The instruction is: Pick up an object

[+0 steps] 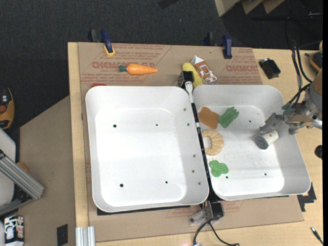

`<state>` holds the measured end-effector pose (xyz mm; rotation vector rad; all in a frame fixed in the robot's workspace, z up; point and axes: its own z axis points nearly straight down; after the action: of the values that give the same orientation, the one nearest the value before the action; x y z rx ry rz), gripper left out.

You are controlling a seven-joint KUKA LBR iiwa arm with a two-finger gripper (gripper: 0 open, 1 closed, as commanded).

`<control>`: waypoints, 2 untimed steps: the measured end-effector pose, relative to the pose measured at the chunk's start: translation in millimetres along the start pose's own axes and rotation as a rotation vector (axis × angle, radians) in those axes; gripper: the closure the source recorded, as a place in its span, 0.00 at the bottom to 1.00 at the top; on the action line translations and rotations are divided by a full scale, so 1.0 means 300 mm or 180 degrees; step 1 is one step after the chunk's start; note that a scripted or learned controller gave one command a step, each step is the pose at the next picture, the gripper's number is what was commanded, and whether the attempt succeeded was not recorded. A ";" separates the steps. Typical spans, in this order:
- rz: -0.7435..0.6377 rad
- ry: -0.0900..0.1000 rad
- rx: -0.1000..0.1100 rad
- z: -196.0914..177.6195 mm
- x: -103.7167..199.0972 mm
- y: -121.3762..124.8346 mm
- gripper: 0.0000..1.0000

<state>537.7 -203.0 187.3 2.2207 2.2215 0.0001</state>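
My gripper [266, 137] hangs low over the right part of the right bin [256, 186], reaching in from the right edge. Nothing is seen held in it. To its left lie a brown bread slice [208, 118], a green ridged piece [228, 116], a round beige pastry [212, 141] and a small green piece [219, 168]. The green ridged piece is the nearest, about a hand's width to the gripper's upper left.
The left bin [97, 137] adjoins the right one. Behind the bins on the cardboard lie a carrot [139, 69], a yellow banana [189, 70] and a small carton [204, 72]. Blue clamps [107, 42] hold the board's back edge. A black block [269, 68] sits at back right.
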 end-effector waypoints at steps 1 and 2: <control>-0.0008 -0.0012 -0.0021 -0.016 -0.071 0.205 0.00; -0.0017 0.0016 0.0026 0.365 0.107 0.266 0.00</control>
<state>617.4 -170.8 77.9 2.2214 2.2337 -0.0034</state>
